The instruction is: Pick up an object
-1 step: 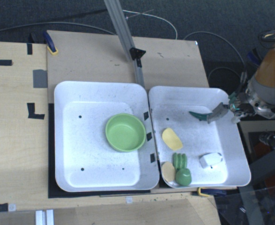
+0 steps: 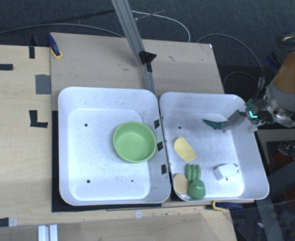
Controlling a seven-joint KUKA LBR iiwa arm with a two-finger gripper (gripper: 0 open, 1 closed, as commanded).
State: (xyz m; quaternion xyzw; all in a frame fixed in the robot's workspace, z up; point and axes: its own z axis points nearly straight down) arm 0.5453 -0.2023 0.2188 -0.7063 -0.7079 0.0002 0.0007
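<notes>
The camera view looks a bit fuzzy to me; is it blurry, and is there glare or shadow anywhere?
Camera view: soft and grainy throughout, small things lack sharp edges; even overhead light, faint shadow under the green bowl; the white bins look bright but not washed out; the gripper at the right bin's edge is blurred.

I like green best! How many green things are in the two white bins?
3: a green bowl in the left bin, a green toy at the right bin's near edge, and a dark green piece near its far right. Some may be hidden.
</notes>
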